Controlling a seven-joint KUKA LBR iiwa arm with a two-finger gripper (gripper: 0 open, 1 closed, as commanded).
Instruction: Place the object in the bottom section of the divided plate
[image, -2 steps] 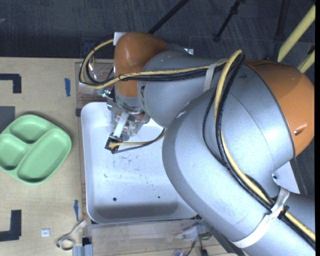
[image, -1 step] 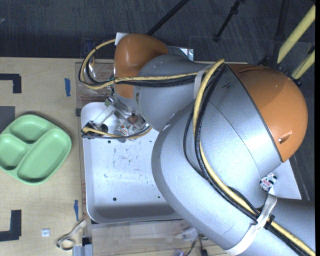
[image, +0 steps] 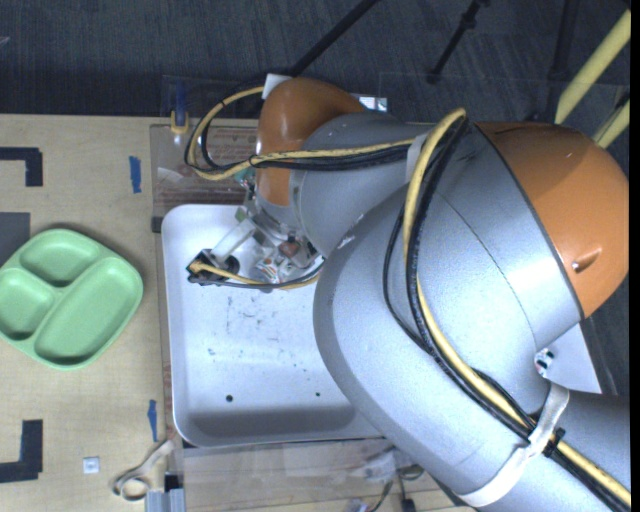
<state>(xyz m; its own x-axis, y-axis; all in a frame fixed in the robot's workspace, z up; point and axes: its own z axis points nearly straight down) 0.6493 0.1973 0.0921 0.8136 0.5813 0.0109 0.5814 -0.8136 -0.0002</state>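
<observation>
A pale green, three-section divided plastic plate (image: 68, 297) lies flat on the light wooden bench top (image: 90, 190) at the left of the view, just beside the left rim of a shallow white rectangular bin (image: 170, 330) but apart from it. The plate's largest section, a long rounded trough, faces the lower right, and two smaller sections sit at its top and left; all three show bare green floor. The big grey robot arm with orange bands (image: 470, 300) reaches in from the right and covers the right side of the bin and everything beyond it. Its two-finger gripper (image: 262, 255) hangs over the upper left part of the bin, low above the white floor, well apart from the green plate. From this angle the wrist and its fittings hide the tip, so I cannot tell whether the gripper is wide, narrow or holding anything. The exposed bin floor carries faint scuffs and a few small dark specks (image: 230, 398). On the bench, short strips of blue tape (image: 135, 173) and black angular marks (image: 22, 165) lie around the plate, none of them touching it.
</observation>
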